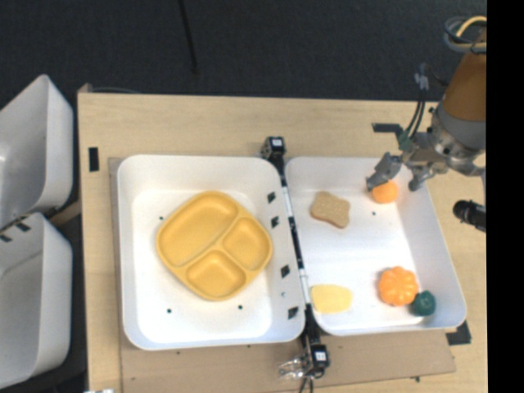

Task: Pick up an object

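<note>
Reaching in from the right, the gripper (399, 176) hung over the far right part of the right bin (360, 318). Its two fingers stood open. A small orange ball (384, 191) lay just under them, between the tips, near the bin's far edge. It was not squeezed. A tan bread piece (330, 209) lay left of it. An orange pumpkin (397, 286) sat near the front right corner. A yellow tray (214, 244) filled the left bin (139, 318).

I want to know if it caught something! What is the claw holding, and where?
Nothing clearly. The claw hangs open over the small orange ball in the right bin, fingers either side of its top, not gripping it.
</note>
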Robot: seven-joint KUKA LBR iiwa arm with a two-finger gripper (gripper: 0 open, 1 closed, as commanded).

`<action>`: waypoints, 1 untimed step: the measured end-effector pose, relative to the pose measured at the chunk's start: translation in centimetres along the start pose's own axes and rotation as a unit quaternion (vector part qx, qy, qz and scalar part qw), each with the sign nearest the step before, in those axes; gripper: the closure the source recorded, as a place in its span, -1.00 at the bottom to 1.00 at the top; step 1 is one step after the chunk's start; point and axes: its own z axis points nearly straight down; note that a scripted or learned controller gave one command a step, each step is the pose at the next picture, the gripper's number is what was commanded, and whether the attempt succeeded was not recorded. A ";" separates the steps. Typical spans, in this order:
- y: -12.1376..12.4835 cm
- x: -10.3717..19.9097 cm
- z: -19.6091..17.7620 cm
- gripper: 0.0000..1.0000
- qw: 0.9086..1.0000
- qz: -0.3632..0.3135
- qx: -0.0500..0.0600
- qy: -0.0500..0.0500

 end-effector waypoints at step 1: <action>0.8 0.0 4.6 -1.00 1.000 -0.001 0.001 -0.001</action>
